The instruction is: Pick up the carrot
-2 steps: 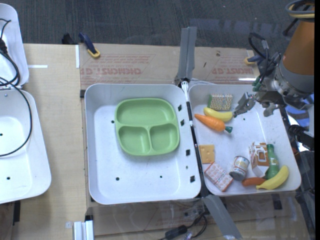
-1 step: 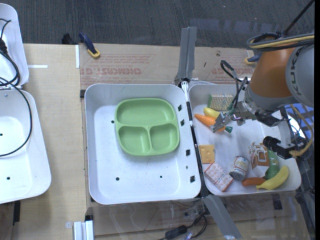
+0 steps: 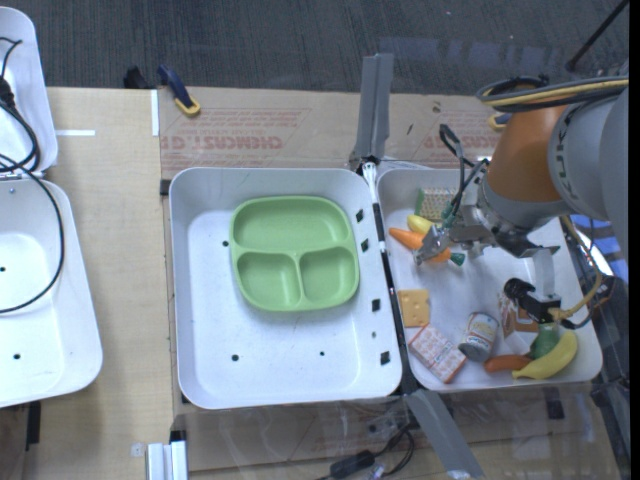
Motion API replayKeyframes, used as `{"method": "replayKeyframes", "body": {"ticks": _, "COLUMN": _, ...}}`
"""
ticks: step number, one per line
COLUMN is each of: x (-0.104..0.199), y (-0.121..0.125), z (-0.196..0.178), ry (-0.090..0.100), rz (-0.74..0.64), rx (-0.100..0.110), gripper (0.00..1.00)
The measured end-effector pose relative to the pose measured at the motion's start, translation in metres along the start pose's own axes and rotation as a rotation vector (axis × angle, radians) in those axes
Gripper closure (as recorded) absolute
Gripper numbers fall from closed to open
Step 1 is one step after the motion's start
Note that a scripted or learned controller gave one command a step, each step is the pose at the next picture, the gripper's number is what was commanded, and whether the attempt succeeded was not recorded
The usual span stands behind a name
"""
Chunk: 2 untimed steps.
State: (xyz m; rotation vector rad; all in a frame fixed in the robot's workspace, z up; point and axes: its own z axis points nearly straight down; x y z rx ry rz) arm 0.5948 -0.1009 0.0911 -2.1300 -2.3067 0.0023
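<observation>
Just left of the jaws (image 3: 440, 251), carrot (image 3: 405, 237)

Even, bright overhead light is washing both shallow white plastic bins (image 3: 190, 298), bleaching their floors nearly flat. Soft shadows are pooling under the pale green three-compartment plastic tray (image 3: 295, 250). Small items in the right bin are reading slightly soft, and the frame's right side is blurring.
</observation>
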Motion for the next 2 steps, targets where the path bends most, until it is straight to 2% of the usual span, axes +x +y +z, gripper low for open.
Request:
{"method": "replayKeyframes", "body": {"ticks": 1, "x": -0.001, "y": 0.0, "z": -0.009, "ry": 0.0, "rz": 0.004, "rx": 0.002, "gripper": 1.0}}
{"method": "replayKeyframes", "body": {"ticks": 2, "x": 0.054, "y": 0.022, "z": -0.101, "ry": -0.001, "rz": 0.06, "rx": -0.002, "gripper": 1.0}}
